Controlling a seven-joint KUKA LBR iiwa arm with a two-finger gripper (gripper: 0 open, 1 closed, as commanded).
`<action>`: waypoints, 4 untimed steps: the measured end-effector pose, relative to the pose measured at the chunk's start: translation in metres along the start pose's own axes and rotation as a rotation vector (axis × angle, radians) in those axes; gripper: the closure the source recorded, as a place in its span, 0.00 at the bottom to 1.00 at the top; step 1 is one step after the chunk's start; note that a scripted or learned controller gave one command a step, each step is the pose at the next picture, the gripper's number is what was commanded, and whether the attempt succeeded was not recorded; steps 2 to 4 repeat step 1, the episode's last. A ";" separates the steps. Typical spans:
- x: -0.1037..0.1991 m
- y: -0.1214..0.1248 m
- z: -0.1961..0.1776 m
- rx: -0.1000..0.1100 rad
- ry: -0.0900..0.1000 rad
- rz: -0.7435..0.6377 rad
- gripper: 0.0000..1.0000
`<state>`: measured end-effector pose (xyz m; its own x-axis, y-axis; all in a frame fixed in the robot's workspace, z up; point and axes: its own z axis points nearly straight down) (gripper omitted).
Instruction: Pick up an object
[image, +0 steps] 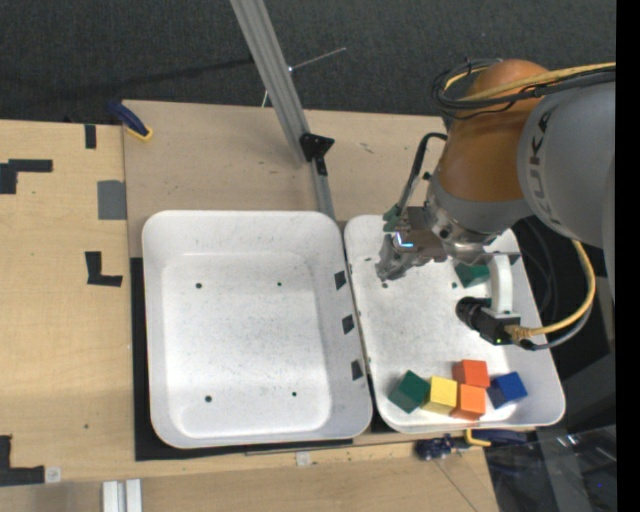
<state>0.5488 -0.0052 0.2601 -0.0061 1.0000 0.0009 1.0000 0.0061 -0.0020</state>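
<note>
Several small blocks lie huddled at the near end of the right bin (400, 320): a dark green block (408, 390), a yellow block (442, 393), an orange block (470, 386) and a blue block (508, 388). Another green piece (470, 272) peeks out from under the wrist at the bin's far right. My gripper (390, 264) hangs over the far left part of the right bin, well apart from the huddled blocks, pointing down and left. Nothing shows at its tip.
The left bin (160, 300) stands beside the right one, their rims meeting near a slanted metal pole (290, 100). A black cylinder with a yellow cable (485, 322) hangs off the wrist above the right bin. The wooden bench (60, 330) stretches left.
</note>
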 end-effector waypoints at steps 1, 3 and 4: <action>0.058 -0.022 0.013 0.002 0.000 -0.001 1.00; 0.058 -0.022 0.013 0.002 0.000 -0.001 1.00; 0.058 -0.022 0.013 0.002 0.000 -0.001 1.00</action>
